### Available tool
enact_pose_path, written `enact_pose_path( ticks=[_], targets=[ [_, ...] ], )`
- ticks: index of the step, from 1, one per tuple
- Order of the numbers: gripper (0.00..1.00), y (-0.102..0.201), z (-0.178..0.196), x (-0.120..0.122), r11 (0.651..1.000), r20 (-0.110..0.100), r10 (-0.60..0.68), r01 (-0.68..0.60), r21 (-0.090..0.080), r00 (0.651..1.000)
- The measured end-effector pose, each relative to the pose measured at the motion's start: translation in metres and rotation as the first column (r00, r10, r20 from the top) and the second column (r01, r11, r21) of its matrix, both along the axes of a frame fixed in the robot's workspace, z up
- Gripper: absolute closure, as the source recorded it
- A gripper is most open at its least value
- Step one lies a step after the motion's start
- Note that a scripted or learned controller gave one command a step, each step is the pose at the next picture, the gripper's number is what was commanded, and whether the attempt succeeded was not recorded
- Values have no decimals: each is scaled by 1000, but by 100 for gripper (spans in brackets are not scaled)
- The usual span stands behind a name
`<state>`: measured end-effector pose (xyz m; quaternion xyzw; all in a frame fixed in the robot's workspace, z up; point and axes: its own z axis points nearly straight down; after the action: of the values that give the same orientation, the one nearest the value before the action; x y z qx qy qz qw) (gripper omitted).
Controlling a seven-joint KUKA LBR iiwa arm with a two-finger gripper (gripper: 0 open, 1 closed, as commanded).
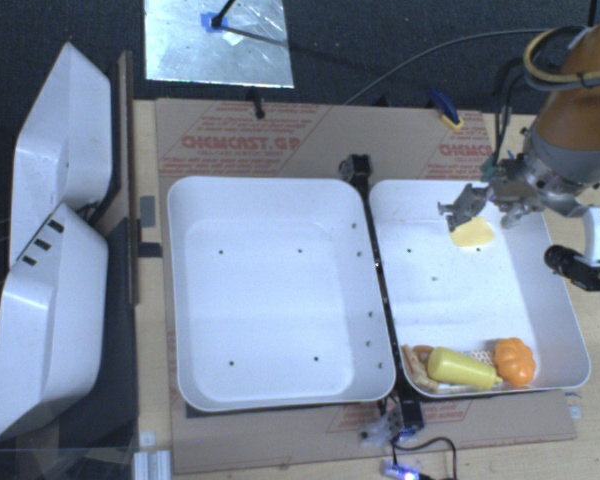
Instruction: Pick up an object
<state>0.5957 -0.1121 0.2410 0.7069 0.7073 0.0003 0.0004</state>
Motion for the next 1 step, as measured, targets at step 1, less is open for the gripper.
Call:
enact_pose_path(
  ticks=[1],
  targets=[
    [0,-40,-24,-40,1000,-3,-4,4,0,1000]
  ],
)
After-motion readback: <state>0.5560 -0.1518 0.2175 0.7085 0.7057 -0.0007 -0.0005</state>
